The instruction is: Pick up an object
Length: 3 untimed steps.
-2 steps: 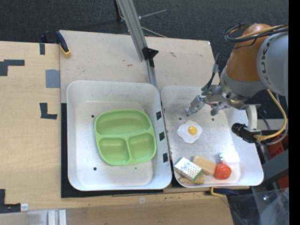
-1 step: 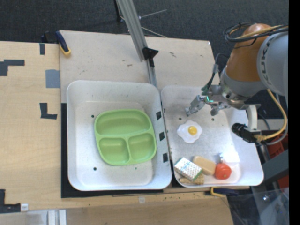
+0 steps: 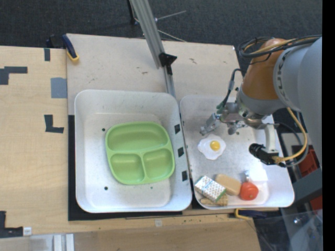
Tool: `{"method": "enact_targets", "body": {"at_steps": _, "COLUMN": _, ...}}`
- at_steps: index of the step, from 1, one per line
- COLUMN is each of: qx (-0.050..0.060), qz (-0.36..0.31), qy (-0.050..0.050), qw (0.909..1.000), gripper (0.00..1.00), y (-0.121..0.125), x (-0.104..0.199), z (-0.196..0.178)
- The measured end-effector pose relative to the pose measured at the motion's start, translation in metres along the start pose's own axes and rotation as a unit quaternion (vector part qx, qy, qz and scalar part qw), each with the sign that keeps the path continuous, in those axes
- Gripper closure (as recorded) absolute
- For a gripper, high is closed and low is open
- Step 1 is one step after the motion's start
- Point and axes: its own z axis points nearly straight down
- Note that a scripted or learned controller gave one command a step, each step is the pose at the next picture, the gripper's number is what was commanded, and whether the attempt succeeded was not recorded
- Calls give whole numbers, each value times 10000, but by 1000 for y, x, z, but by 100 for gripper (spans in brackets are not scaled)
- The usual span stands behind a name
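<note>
Grey metal gripper [image 3: 213, 123]: hangs low in the right bin, in its upper half, reaching in from the right; the view is too blurred for me to tell how its tips stand, and I see nothing clearly in it
Arm [image 3: 280, 75]: grey with an orange band above the wrist; black and yellow cables loop down its right side over the bin's right edge
Fried egg [image 3: 212, 147]: toy, white with a yellow yolk; lies just below the gripper, near but apart from it; bare floor all round it
Right bin [image 3: 189, 120]: white, shallow; open floor along its left wall and through the middle; things crowd its lower edge
Small carton [image 3: 210, 188]: green and white print, too small to read; sits at the lower left corner, against the near rim
Tan block [image 3: 228, 184]: bread-like; just right of the carton, touching it
Red tomato [image 3: 249, 191]: just right of the tan block, near the lower rim
Left bin [image 3: 86, 140]: white; shares a raised edge with the right bin; wide bare margin round its contents
Green tray [image 3: 140, 151]: three compartments, lying flat near the middle of the left bin, well apart from every wall
Bench [image 3: 110, 61]: pale board; grey tape patches at left; a metal post slants across the top edge of the bins
Writing: none I can read anywhere
</note>
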Motion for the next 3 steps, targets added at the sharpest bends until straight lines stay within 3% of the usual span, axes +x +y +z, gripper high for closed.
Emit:
{"method": "enact_targets", "body": {"at_steps": 1, "qx": -21, "qz": -3, "qy": -7, "qw": 10000, "gripper": 0, "y": 0, "x": 1, "z": 52}}
{"method": "enact_targets", "body": {"at_steps": 2, "qx": -16, "qz": -12, "qy": 2, "qw": 10000, "gripper": 100, "y": 0, "x": 1, "z": 41}}
{"method": "enact_targets", "body": {"at_steps": 3, "qx": -41, "qz": 1, "qy": 2, "qw": 10000, "gripper": 100, "y": 2, "x": 4, "z": -1}}
